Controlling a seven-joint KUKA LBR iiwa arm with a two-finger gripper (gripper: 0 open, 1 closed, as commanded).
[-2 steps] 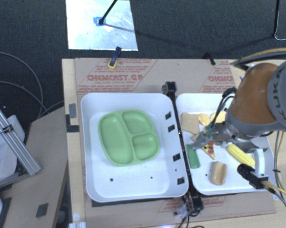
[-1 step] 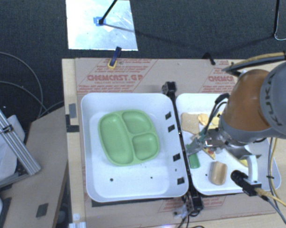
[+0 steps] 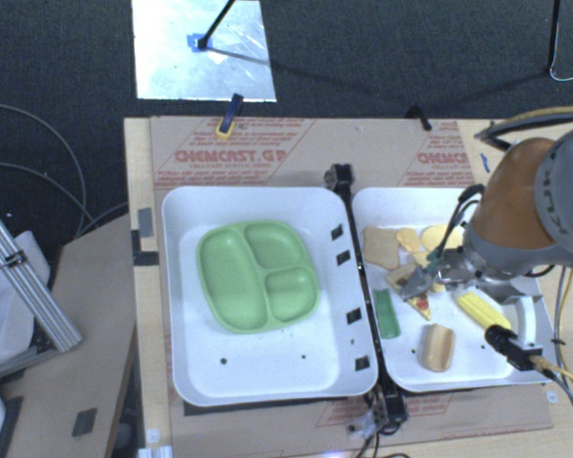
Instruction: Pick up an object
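Camera view: the gripper (image 3: pixel 418 283) is lowered into the right bin (image 3: pixel 517 373), fingers narrowly parted over a pizza slice (image 3: pixel 420 306); closing is judged next, with the bun (image 3: pixel 437 348) at 5 o'clock

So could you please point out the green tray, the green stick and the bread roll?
Green tray (image 3: pixel 258 276): camera view, centre divider.
Green stick (image 3: pixel 387 315): camera view, mid-length.
Bread roll (image 3: pixel 438 347): camera view, top crust.

The right bin (image 3: pixel 398 210) held the objects: a tan bread roll (image 3: pixel 437 347) near its front wall, a yellow corn cob (image 3: pixel 481 310) beside it, a green strip (image 3: pixel 386 316) along its left wall, a pizza slice (image 3: pixel 419 305) centrally.
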